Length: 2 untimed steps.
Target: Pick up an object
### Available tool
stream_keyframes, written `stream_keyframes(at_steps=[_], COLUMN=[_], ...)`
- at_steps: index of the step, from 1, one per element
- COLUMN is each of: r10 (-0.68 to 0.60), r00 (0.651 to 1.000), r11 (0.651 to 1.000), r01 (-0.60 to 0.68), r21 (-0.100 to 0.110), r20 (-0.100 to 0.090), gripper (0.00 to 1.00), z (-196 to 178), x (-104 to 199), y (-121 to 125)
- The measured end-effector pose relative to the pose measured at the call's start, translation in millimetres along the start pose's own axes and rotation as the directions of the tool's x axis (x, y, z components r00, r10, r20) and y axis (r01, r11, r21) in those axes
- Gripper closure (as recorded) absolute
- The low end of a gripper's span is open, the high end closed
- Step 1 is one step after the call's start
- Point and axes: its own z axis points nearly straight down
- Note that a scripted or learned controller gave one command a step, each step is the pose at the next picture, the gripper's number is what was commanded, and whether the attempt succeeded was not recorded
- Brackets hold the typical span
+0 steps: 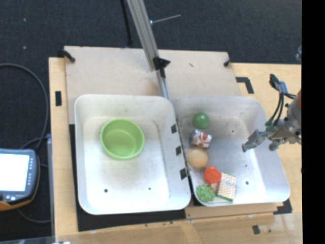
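The right bin [238, 108] holds several small objects along its left side: a green ball [201, 120], a red and white crumpled item [201, 138], a tan ball [197, 158], a red-orange piece [212, 175], a patterned packet [227, 185] and a green knobbly piece [205, 192]. My gripper [263, 144] hangs over the bin's right part, well to the right of these objects. Its fingers [250, 143] are spread open and nothing sits between them.
A green bowl [122, 139] stands in the left bin [91, 187]. A slanted metal post [147, 34] rises from behind the bins' shared edge. Cables [278, 90] trail near the wrist at the right. A pendant screen [15, 177] sits at far left.
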Motion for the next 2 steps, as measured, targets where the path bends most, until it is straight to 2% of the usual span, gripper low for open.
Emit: stream_keyframes(at_steps=[1, 2], r10=[0.002, 0.001], r00=[1.000, 1.000], r11=[1.000, 1.000], r01=[-0.002, -0.001], r21=[0.001, 0.001], r20=[0.000, 0.001], gripper=[0.00, 0.00], z=[49, 97], x=[4, -6], y=[9, 9])
